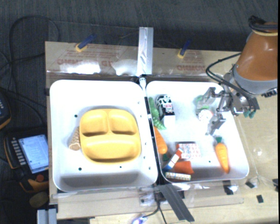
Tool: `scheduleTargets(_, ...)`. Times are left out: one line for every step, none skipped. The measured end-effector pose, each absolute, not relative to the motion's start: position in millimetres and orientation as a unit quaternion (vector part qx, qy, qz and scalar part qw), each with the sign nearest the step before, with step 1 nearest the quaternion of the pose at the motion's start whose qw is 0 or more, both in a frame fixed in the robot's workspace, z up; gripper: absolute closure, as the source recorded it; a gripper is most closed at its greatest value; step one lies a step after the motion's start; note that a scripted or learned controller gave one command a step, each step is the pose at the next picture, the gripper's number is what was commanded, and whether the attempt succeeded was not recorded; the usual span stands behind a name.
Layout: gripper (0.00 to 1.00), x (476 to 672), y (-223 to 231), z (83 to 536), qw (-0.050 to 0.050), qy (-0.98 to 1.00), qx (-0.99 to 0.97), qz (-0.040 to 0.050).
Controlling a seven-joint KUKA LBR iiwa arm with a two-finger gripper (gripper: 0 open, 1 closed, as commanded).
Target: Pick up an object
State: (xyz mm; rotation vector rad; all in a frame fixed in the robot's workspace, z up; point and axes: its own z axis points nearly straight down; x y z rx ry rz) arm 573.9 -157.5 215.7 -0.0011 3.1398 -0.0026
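A slanted overhead view of a bench holding 2 shallow white bins side by side.

Nearest the camera, along the front wall of the right bin (240, 169), lies a small pale block (178, 176) with a row of coloured marks. Just behind it sit a blue and white piece (171, 161) and a red piece (184, 166), packed close together. Behind those is a small box with red print (187, 150). To the right, near the bin's right wall, lies an orange toy carrot (222, 157) with its green top pointing away from the camera. A second orange carrot shape (160, 142) lies against the wall between the 2 bins.

In the left bin (60, 171), a yellow divided tray (110, 134) with 3 compartments fills the middle. A tan ridged object (75, 139) pokes out from under its left edge.

Farther back in the right bin, a black and white patterned toy (165, 104) rests beside a green piece (155, 115) at the dividing wall. The gripper (212, 107) hangs over the back right part of this bin, with a small white and green object (204, 113) just beside its metal fingers (218, 124). The fingers look spread apart, with nothing visibly clamped between them.

The grey arm with its orange band (259, 55) enters from the right. Behind the bins, 2 blue and yellow clips (85, 42) hold clear plastic sheeting (98, 62) on the board.
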Motion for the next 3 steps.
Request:
scheduleTargets(0.00,519.0,-183,91,0.005,1.000,-0.015,-0.0022)
scheduleTargets(0.00,492.8,-187,91,0.010,1.000,0.022,-0.0025)
scheduleTargets(0.00,484.6,-223,102,0.001,0.986,-0.166,-0.0007)
